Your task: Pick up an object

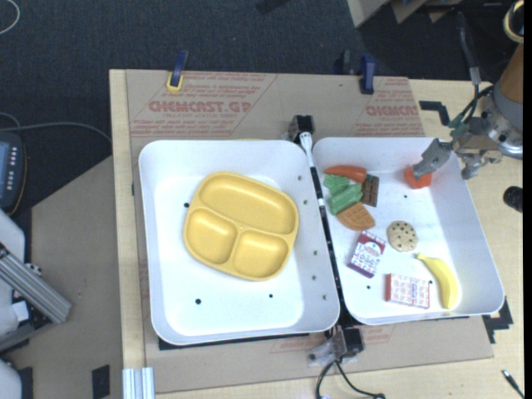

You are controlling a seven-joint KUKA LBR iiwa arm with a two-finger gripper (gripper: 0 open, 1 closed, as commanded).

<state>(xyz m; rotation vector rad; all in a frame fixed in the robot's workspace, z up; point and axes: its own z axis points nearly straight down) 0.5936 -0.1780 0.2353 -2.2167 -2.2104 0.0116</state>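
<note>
Gripper [450,158] over right bin [478,223], fingers spread, one touching a small red object [418,178], perhaps upright; axis unclear.

Brown board [249,106] under the bins — red repeating print, "CHEMCAST G P" legible at upper left above the left bin [158,223], smaller lines beneath it too blurred to read. Same red print repeats at upper right near the right bin [474,223], upside down or mirrored, partly cut off, can't make it out fully. Small red-and-white packet [407,291] in the right bin has print on it — unreadable. Purple-and-white packet [366,254] beside it also carries a label, too small to read. No numbers or signs legible elsewhere.
</note>
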